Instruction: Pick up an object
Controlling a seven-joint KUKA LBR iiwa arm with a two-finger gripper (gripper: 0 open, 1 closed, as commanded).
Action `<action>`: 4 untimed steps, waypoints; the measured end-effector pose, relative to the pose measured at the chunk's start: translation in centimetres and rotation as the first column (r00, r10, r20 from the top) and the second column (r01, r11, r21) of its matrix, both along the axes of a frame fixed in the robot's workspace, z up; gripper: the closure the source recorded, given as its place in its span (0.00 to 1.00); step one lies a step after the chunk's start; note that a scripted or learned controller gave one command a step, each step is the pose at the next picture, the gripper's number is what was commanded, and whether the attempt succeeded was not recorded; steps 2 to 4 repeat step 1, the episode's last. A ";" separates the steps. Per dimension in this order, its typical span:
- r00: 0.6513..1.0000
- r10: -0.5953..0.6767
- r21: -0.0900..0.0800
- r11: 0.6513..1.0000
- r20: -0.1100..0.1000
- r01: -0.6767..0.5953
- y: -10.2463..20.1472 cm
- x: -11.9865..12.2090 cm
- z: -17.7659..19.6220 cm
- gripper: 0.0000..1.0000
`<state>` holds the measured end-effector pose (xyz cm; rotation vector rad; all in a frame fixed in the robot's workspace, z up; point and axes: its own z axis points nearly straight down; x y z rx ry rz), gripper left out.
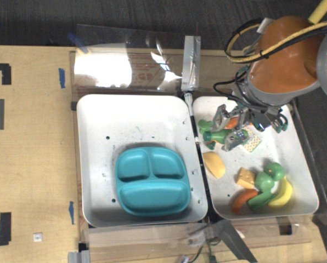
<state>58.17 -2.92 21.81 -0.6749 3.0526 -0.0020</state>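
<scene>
The gripper (pixel 232 126) is shown lowered over the right bin (pixel 303 163), directly above a green toy (pixel 210 136); whether the jaws are apart cannot be told.

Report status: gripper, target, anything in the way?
Gripper low in right bin, fingers astride green-and-orange toy; grasp unconfirmed. Yellow piece and fruit pile lie apart, nearer the camera. Teal tray in left bin.

Robotics lab test bench. Evidenced by industrial arm (pixel 287 53) with exposed cabling, two shallow white bins (pixel 92 147) fixed side by side on plywood board (pixel 26 147), blue tape marks (pixel 61 78), black alignment markers (pixel 1 73), clear plastic shield (pixel 125 59). Stocked with toy food (pixel 262 188) and teal divided tray (pixel 151 181).
</scene>
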 end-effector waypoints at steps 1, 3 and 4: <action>0.996 0.084 0.000 0.996 -0.007 -0.084 1.4 4.4 -1.4 1.00; 0.996 0.084 0.000 0.996 -0.007 -0.084 1.4 4.4 -1.4 1.00; 0.996 0.084 0.000 0.996 -0.007 -0.084 1.4 4.4 -1.4 1.00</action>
